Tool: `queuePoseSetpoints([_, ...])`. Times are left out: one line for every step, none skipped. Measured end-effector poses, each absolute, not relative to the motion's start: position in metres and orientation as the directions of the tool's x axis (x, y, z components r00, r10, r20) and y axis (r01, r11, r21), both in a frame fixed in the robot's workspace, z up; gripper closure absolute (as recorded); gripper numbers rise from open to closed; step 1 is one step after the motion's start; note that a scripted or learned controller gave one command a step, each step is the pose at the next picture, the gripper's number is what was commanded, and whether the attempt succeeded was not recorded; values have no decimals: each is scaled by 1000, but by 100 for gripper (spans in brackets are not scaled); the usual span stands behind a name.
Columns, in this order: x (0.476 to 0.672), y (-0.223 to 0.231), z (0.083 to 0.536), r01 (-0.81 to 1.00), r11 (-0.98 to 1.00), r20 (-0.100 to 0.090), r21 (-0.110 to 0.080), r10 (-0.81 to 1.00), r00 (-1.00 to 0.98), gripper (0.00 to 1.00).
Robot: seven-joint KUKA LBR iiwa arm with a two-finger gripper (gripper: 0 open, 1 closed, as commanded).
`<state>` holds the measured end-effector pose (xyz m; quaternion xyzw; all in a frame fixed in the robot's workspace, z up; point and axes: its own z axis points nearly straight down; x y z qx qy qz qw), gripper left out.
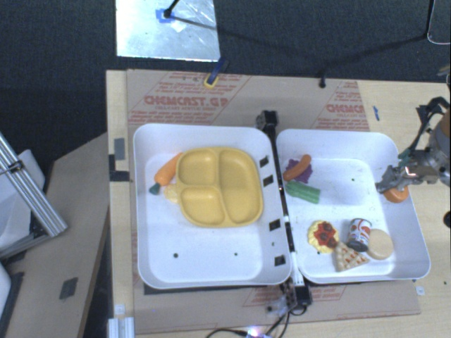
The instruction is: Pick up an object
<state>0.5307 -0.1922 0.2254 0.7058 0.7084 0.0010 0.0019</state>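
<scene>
— Where is your pincer just now?

— My pincer (392,183) hangs at the far right rim of the right bin (352,150), beside something small and orange (398,195) at the bin's edge; whether it grips that orange piece, or is open or closed at all, I cannot tell — the view is too small and blurred there.

— So which step are you on?

— By my judgement the pick is barely begun or barely finished; I am at the rim, not over the main cluster; nothing is plainly held.

— What is there to take?

— In the right bin: a toy sausage (299,167) with a purple piece (292,175) just beside it, a green piece (304,192) below those; nearer the front a round pizza-like toy (323,235), a small red-and-white can (359,232), a tan disc (381,244) and a waffle-patterned wedge (349,259), all close together. In the left bin (151,259) a yellow divided plate (215,186) lies with a toy carrot (166,170) touching its left edge.

— And the next move?

— If the orange piece is my target, I should settle squarely over it, close, then lift straight up clear of the bin wall; that wall is the risk; otherwise the green piece stands apart from its neighbours and looks the easier grasp.
</scene>
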Motion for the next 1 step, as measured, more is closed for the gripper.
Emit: queuePoseSetpoints([526, -138, 221, 1000, 9, 2, 2, 1000, -9, 100])
